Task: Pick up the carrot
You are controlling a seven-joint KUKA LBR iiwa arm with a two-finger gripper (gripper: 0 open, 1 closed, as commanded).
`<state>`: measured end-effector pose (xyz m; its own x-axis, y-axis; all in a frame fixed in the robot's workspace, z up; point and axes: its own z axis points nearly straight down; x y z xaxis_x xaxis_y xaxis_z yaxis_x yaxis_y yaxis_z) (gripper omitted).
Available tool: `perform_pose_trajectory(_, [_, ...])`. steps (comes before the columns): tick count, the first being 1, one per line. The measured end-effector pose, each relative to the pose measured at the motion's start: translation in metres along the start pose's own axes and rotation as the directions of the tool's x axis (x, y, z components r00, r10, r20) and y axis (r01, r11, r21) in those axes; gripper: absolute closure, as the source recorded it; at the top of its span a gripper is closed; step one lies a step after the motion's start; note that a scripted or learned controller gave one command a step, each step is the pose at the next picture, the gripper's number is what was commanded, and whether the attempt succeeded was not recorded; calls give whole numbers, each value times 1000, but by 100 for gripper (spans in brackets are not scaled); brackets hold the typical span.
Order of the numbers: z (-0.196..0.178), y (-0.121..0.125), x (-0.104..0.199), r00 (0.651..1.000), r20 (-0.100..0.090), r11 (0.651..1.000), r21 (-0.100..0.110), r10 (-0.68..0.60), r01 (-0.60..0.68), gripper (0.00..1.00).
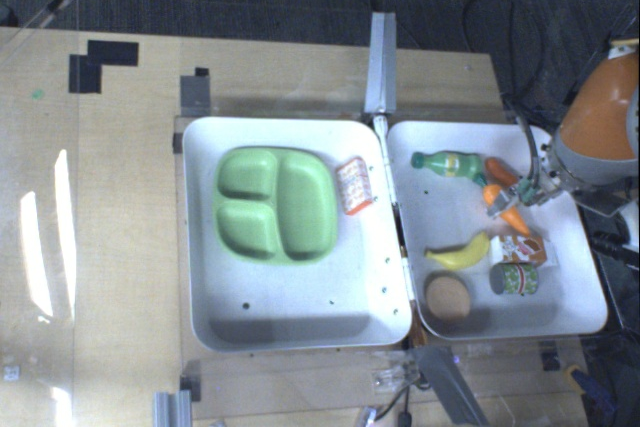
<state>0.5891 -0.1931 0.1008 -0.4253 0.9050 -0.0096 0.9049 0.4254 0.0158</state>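
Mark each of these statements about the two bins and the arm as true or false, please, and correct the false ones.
1. The green divided plate lies in the left bin. True.
2. The banana lies in the left bin. False: it lies in the right bin, near the middle.
3. The gripper is over the right bin, close to the carrot. True.
4. The green bottle stands upright. False: it lies on its side near the far wall of the right bin.
5. The small can lies beside the green divided plate. False: it is in the right bin, right of the banana.
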Motion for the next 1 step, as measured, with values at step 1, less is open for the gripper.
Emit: perform_pose_trajectory(1, [-109,34,2,998,-3,998,7,-68,68,100])
